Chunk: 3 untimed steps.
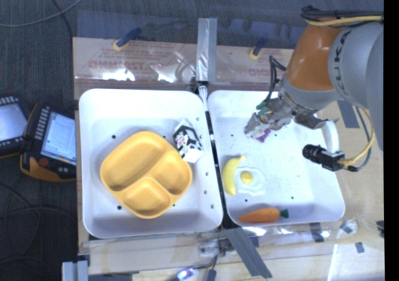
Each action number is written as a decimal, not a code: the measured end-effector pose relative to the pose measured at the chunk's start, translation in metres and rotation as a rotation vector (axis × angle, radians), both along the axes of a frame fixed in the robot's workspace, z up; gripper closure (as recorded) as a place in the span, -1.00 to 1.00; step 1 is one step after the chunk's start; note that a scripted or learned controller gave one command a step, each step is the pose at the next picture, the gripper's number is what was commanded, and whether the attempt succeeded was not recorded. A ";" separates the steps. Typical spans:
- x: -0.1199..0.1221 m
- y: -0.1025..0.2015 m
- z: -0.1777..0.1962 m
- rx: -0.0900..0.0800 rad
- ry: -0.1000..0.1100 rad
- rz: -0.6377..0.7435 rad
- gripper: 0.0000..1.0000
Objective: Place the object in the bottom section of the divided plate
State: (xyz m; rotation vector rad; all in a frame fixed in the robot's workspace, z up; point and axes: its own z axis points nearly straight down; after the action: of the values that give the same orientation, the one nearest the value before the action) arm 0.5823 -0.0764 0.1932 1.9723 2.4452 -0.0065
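Observation:
A yellow divided plate (pixel 145 172) lies in the left bin, with its bottom section (pixel 148 195) facing the bin's front wall. The gripper (pixel 261 126) is in the right bin's upper middle, low over the floor. A small purple object (pixel 260 136) peeks out right under its tip; whether it is gripped is unclear. Also in the right bin lie a yellow banana (pixel 231 174), a fried egg (pixel 250 180) and an orange carrot (pixel 262 214). A black-and-white carton (pixel 187 141) rests in the left bin, touching the plate's upper right rim.
The two white bins meet at a raised divider (pixel 214 155). A handheld pendant (pixel 48 142) lies left of the bench. The arm's grey and orange wrist (pixel 324 61) hangs over the right bin's back right corner, and a black cable connector (pixel 321 155) juts beside it.

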 end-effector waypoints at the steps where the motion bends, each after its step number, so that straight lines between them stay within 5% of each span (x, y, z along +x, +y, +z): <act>1: -0.026 -0.034 -0.054 0.000 0.001 -0.088 1.00; 2: -0.044 -0.074 -0.052 0.001 -0.001 -0.022 1.00; 3: -0.099 -0.093 -0.036 0.001 0.000 -0.093 1.00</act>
State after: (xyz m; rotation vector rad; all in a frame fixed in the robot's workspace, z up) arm 0.4831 -0.1697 0.1571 2.0848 2.3520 -0.0051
